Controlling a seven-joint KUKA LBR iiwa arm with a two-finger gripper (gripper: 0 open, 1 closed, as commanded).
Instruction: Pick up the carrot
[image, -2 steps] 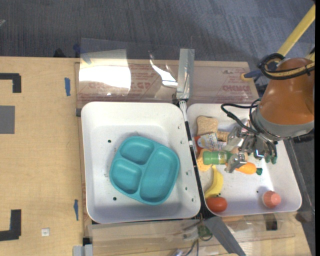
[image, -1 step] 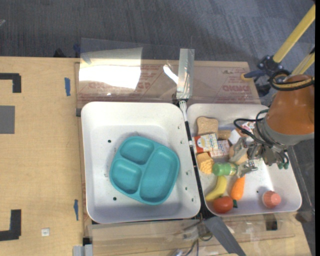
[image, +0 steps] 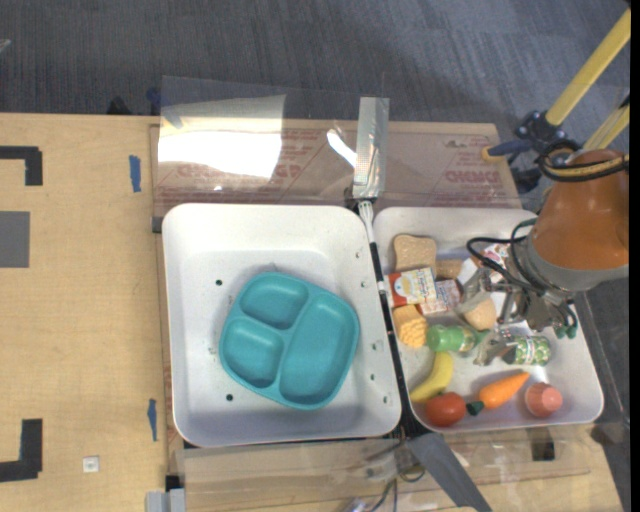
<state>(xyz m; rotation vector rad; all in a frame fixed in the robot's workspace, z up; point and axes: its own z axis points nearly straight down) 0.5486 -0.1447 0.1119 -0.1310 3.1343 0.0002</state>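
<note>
My end effector (image: 515, 318) hangs over the right bin (image: 590, 385), near that bin's right wall and about midway along it. Its metal parts blur together with the clutter below, so I cannot tell how wide it stands or whether anything sits in it. The orange band (image: 585, 220) of my arm rises above it toward the bench's right edge.

The carrot (image: 503, 389) lies near the front edge of the right bin, tilted, with its green end toward the left and its orange tip toward the right. It is in front of my end effector and apart from it. Just to its left lies a tomato (image: 445, 408), close to the front left corner of that bin. Just to its right sits a peach (image: 543, 399), near the front right corner. A banana (image: 436, 375) curves behind the tomato, by the bin's left wall. A green pepper (image: 449, 339) lies behind the banana, and a clear bottle (image: 525, 350) lies just behind the carrot, under my end effector. A bread slice (image: 413, 250) sits at the back left of the bin, with a red carton (image: 420, 289) in front of it.

The left bin (image: 190, 260) holds a teal tray (image: 290, 340) with three compartments, lying near its middle
</note>
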